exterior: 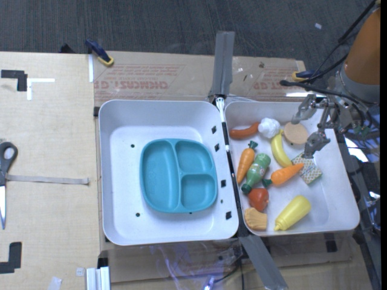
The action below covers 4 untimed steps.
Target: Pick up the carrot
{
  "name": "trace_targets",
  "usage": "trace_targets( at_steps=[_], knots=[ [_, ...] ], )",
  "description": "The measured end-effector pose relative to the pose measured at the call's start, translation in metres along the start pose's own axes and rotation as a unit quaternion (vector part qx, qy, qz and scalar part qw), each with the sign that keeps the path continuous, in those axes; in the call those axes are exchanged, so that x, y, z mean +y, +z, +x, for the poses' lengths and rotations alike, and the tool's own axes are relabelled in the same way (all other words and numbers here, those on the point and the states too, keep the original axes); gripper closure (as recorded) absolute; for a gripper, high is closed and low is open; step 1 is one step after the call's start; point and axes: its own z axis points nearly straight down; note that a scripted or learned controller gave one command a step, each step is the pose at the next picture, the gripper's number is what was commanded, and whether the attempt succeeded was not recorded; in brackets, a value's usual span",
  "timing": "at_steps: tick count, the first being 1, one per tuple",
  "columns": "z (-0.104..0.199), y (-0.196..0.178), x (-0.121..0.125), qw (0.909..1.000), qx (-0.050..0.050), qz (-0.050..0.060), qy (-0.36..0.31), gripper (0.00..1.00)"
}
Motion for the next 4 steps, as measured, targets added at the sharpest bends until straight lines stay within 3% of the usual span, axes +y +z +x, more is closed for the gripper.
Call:
trace_targets(
  at_steps=[1,2,3,4],
  knots=[
    [0.019,0.124,0.013,0.9991,0.000,0.000,-0.043,0.00],
    [0.053,0.146,0.046,0.9985,0.000,0.000,0.055,0.00],
    [0.043,0.146,0.050,0.9928,0.000,0.000,0.120,0.00],
    [0.041,0.136,0.050,0.9930,-0.002,0.000,0.118,1.00]
  ],
)
